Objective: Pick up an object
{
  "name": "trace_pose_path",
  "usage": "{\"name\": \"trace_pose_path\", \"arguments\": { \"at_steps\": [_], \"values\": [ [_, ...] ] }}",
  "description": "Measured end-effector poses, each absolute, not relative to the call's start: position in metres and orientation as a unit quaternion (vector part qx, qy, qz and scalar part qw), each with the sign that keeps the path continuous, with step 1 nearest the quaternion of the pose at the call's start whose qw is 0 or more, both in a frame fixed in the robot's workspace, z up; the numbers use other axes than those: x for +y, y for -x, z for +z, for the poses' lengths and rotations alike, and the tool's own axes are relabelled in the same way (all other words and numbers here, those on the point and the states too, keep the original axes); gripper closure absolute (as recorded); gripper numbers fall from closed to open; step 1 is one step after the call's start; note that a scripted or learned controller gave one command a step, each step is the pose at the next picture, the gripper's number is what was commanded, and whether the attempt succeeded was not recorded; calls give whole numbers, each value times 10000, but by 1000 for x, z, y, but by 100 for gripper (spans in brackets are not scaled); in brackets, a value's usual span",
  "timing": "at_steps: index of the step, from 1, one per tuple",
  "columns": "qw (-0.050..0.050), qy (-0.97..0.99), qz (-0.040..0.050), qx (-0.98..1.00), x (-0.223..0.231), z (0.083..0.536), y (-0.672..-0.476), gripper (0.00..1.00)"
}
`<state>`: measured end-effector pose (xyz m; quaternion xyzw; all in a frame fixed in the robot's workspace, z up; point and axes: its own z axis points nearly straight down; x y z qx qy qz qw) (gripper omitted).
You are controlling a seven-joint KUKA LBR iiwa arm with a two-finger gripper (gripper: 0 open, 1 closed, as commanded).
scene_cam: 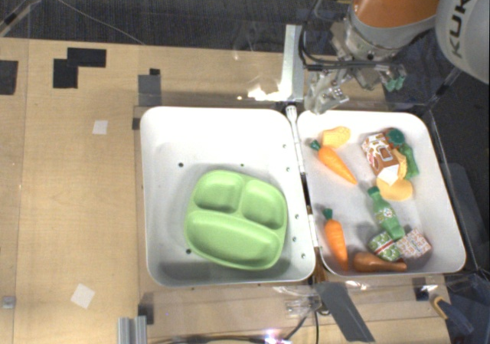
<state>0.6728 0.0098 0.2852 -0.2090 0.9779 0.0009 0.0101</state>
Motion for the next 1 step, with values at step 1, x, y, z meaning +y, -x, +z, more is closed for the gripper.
{"name": "trace_pose_path", "arguments": {
  "at_steps": [1],
  "values": [
    [43,1948,0,9808,-28,263,-670,100]
  ]
}}
